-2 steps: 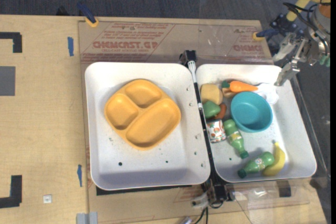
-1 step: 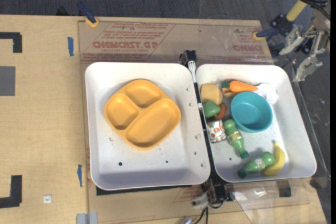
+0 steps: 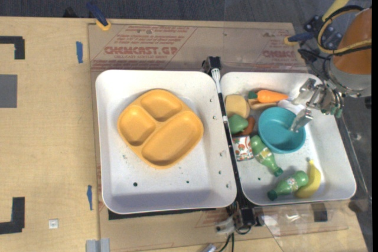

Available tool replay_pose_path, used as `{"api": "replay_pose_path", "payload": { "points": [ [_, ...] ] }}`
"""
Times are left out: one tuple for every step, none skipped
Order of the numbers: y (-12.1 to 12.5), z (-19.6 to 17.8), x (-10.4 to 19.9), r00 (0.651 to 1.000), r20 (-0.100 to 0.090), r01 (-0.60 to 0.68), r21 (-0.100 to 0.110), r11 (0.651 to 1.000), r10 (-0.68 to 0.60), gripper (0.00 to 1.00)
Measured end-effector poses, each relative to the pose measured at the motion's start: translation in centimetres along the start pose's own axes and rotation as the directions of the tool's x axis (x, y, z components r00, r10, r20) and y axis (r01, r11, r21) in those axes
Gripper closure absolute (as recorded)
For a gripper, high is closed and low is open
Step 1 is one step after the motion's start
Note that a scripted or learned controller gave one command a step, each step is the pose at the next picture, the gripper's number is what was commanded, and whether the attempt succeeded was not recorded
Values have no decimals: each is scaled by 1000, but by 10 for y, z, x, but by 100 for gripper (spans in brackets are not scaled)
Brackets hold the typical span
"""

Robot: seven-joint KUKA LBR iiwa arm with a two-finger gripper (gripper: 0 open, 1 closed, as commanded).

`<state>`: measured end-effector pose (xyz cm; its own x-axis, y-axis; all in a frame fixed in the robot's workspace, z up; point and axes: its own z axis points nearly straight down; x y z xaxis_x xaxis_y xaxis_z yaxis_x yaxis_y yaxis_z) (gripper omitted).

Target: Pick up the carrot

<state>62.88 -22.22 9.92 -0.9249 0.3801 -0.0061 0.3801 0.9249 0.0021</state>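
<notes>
Plywood bench (image 3: 47, 127) carries two glossy white bins; the left bin (image 3: 112, 186) holds a smooth yellow three-compartment plate (image 3: 160, 127). Carrot (image 3: 269, 95), a tapered orange cone, lies near the right bin's (image 3: 339, 153) far edge, beside a round teal bowl (image 3: 282, 130). Gripper (image 3: 304, 109) hangs over the bowl, grasping nothing, fingers parted.

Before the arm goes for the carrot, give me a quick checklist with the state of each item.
1. Carrot in view, in the right bin: ok.
2. Carrot top clear of other things: ok.
3. Gripper above the carrot: not ok, it is over the teal bowl.
4. Gripper holding nothing: cannot tell.
5. Room beside the carrot: not ok, the bowl crowds it.
</notes>
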Motion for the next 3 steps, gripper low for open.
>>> {"api": "replay_pose_path", "payload": {
  "points": [
    [16,-130,-26,996,18,91,1,996,-91,0],
    [16,-3,-27,979,3,-202,1,979,202,0],
    [67,-9,17,890,-2,-456,1,890,456,0]
  ]
}}
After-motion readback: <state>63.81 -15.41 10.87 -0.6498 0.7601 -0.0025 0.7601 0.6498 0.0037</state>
